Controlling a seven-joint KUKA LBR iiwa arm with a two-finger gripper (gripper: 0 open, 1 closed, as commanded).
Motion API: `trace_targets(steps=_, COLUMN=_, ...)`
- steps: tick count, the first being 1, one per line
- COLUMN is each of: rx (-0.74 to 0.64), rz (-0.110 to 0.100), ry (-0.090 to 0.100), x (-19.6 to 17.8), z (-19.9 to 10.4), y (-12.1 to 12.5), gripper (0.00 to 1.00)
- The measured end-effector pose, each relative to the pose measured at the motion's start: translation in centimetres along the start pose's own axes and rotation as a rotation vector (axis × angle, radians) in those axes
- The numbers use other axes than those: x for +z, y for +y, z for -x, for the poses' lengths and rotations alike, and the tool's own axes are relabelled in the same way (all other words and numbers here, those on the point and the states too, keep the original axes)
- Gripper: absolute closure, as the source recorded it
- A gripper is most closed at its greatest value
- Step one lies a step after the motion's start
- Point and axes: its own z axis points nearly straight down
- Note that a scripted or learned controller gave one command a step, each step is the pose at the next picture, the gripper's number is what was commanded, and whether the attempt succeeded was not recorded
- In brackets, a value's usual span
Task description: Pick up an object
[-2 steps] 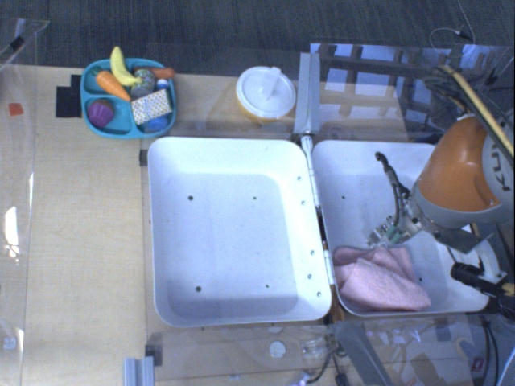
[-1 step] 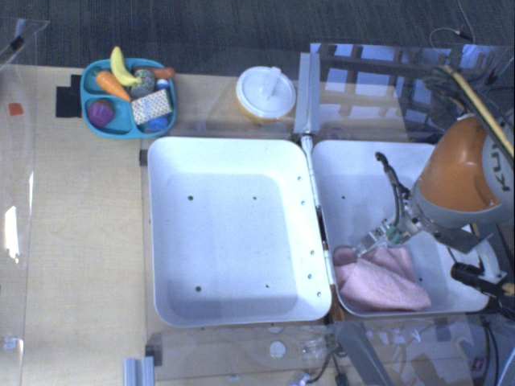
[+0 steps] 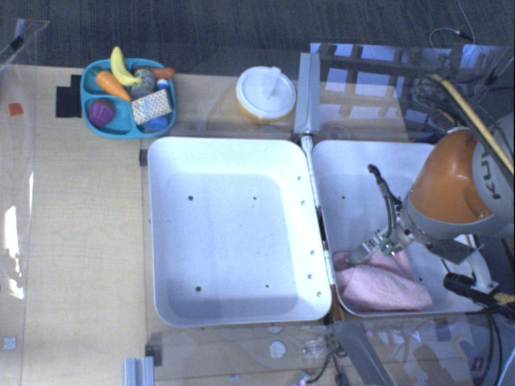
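Note:
A pink cloth [image 3: 378,284] lies crumpled in the near part of the right white bin [image 3: 354,183]. My gripper [image 3: 378,246] hangs low just over the cloth's upper edge, close to the bin's middle. The orange band of the arm [image 3: 451,187] sits right behind it and hides part of the wrist. Whether anything is between the gripper's tips cannot be made out from this angle.
The left white bin [image 3: 233,223] lies beside the right one, sharing a middle rim. Beyond the bins stand a blue tray [image 3: 125,95] of toy food and a white lidded cup [image 3: 265,92]. Clear panels and cables rise at the back right.

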Motion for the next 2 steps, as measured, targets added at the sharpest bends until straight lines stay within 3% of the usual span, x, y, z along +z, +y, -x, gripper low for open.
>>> trace_targets(steps=1, rx=0.0, rz=0.008, ry=-0.006, x=-1.25, z=0.16, y=0.32, gripper=1.0)
trace_targets(steps=2, rx=0.0, rz=0.007, ry=-0.006, x=-1.25, z=0.16, y=0.31, gripper=0.0)
